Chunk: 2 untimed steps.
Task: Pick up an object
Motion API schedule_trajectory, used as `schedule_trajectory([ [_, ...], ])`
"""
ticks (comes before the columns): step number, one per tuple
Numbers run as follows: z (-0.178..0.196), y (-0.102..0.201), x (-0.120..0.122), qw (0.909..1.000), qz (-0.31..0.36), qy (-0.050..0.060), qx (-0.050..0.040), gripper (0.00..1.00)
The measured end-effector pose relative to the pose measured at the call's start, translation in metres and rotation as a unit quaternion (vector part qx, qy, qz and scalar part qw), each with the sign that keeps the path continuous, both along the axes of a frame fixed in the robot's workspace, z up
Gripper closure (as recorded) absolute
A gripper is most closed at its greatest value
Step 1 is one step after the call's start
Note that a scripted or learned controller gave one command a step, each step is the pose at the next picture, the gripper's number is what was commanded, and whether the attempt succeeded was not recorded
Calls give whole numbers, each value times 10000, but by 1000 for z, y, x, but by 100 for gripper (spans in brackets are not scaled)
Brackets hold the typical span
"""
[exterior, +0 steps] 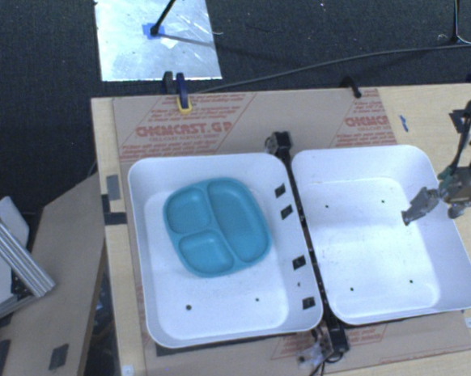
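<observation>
The pincer (413, 210), whose state I cannot tell, hangs over the right bin (375, 306) at frame right, well apart from the plate (217, 226) at centre-left, so it may grasp nothing.

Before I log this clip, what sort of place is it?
Most likely a robotics lab bench for grasping trials: two shallow white bins, the left bin holding a blue divided plate and the right bin, sit on a protective board, with the gripper reaching in.
</observation>
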State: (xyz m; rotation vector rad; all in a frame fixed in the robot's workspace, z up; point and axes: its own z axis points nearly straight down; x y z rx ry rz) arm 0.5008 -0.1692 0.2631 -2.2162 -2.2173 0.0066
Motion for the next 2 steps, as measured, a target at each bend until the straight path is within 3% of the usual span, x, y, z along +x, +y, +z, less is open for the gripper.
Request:
schedule_trajectory([
  [1,5,0,2,10000,15,-48,-12,0],
  [2,-37,1,2,10000,4,-29,-6,0],
])
